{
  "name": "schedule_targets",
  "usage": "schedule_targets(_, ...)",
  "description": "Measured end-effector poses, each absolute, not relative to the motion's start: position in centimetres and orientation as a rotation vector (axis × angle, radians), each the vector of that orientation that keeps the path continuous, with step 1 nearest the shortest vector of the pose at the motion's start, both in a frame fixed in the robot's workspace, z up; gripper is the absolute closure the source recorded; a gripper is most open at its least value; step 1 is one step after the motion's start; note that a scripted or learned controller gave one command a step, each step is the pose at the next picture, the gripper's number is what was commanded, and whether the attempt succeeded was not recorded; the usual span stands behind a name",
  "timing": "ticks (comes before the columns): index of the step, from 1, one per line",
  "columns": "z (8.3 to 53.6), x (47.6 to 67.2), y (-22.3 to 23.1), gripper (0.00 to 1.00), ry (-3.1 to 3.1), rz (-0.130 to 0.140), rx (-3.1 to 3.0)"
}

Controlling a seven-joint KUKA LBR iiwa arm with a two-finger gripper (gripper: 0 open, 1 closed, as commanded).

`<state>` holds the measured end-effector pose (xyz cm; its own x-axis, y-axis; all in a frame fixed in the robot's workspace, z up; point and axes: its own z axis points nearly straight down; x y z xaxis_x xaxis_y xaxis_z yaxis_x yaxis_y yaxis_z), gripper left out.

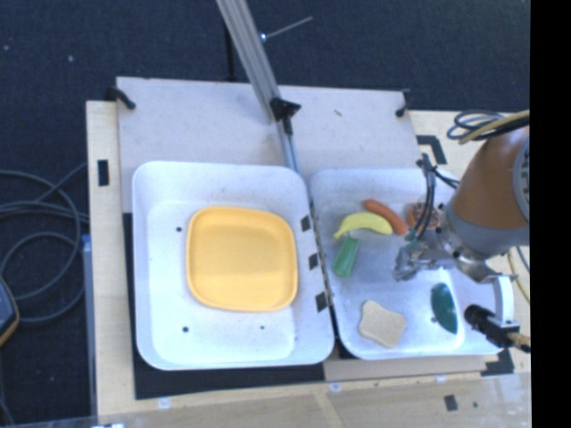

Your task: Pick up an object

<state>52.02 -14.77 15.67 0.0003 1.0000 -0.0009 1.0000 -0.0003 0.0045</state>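
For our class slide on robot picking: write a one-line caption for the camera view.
Gripper low in the right bin among banana, sausage, green block and bread; yellow plate in left bin.

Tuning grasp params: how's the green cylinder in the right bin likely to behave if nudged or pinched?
The green cylinder lies on its side on the flat floor of the right bin, so a sideways nudge would probably roll it. It looks smooth and rounded, so it may slip from a pinch. It lies close under the banana, which a push might disturb.
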Motion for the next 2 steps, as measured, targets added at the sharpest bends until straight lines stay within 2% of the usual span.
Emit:
schedule_targets(1, 20.9, 52.1, -14.8, 1.0, 2.218, 0.005, 2.218)
schedule_targets(2, 21.0, 52.5, -9.9, 1.0, 2.225, 0.002, 2.217)
